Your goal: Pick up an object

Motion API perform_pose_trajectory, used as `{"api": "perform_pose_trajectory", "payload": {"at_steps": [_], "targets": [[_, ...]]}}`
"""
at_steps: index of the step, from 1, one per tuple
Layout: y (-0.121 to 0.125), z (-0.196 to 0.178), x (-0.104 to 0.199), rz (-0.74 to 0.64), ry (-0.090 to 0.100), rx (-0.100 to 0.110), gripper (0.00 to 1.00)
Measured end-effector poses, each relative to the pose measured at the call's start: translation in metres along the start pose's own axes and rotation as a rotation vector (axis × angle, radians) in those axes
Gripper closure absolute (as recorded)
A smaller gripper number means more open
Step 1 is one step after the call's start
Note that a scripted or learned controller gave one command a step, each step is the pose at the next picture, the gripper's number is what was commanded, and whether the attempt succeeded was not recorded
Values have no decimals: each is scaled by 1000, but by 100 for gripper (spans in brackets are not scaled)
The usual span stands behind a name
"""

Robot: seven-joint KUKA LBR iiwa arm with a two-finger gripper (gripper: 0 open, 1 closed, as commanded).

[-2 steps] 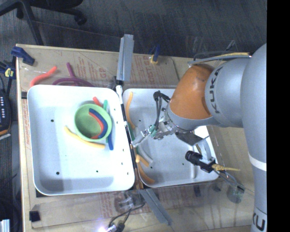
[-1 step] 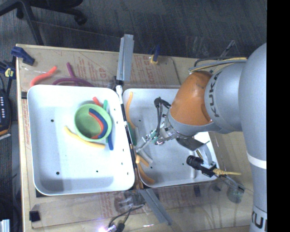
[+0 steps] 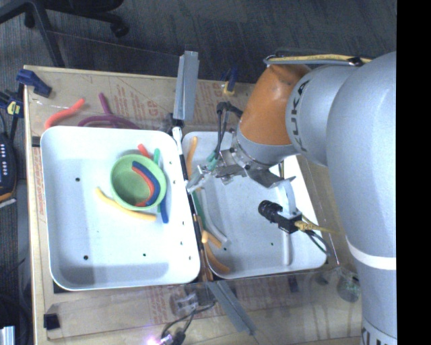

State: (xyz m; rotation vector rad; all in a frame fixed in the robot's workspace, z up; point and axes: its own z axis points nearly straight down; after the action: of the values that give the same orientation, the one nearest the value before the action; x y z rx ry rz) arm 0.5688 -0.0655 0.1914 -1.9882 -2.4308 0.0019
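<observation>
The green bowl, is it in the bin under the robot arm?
No, the green bowl sits in the left bin, while the arm reaches over the right bin.

Bright, even overhead light washes out the white bins (image 3: 67, 202). The arm (image 3: 337, 114) casts soft shadow. Fine detail looks slightly blurred, perhaps from compression.

Dark grey carpet floor (image 3: 135, 27) lies beyond the wooden bench (image 3: 101, 84); an office chair's wheeled base (image 3: 101, 17) stands past the bench's far-left corner.

A green bowl (image 3: 138, 182) sits upright in the left bin (image 3: 81, 256), holding curved colored sticks (image 3: 143, 176).
</observation>
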Motion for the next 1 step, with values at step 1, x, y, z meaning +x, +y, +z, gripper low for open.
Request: {"api": "perform_pose_trajectory", "payload": {"at_steps": [1], "targets": [[0,1,65,11,1,5,0]]}}
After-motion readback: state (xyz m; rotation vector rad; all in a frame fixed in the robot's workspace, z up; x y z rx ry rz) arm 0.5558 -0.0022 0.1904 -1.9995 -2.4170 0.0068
